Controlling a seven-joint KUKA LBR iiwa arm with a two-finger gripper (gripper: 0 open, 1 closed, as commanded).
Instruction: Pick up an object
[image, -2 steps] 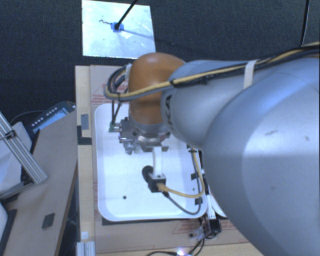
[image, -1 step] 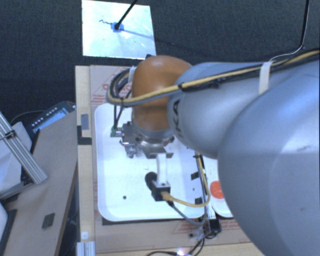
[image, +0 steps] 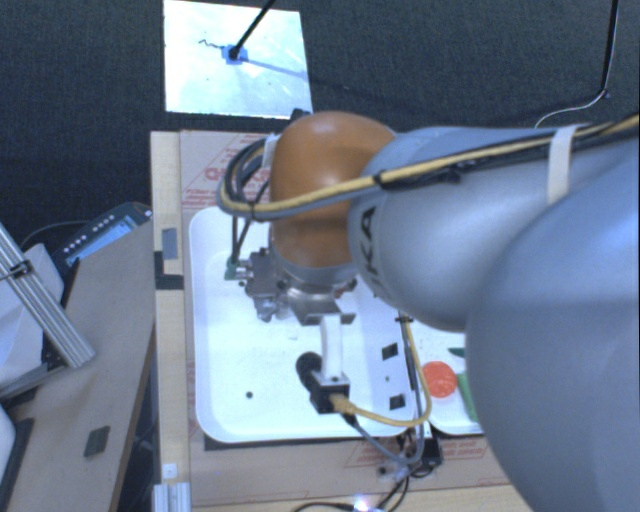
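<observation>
My gripper (image: 268, 300) hangs low over the left white bin (image: 215, 340), under the orange band of the wrist, and the arm covers much of it. A round orange-red object (image: 440, 380) lies to the right near the front rim, with a green piece (image: 466, 393) beside it, partly hidden by the arm. A tiny dark speck (image: 249, 393) sits on the bin floor, to the front left of the gripper. I see nothing held by the gripper.
The grey arm covers the right half of the view and most of the second bin. Two small black squares (image: 390, 352) show near where the bins meet. A metal rail (image: 45, 305) and a dark device (image: 105, 230) lie off the bench at left.
</observation>
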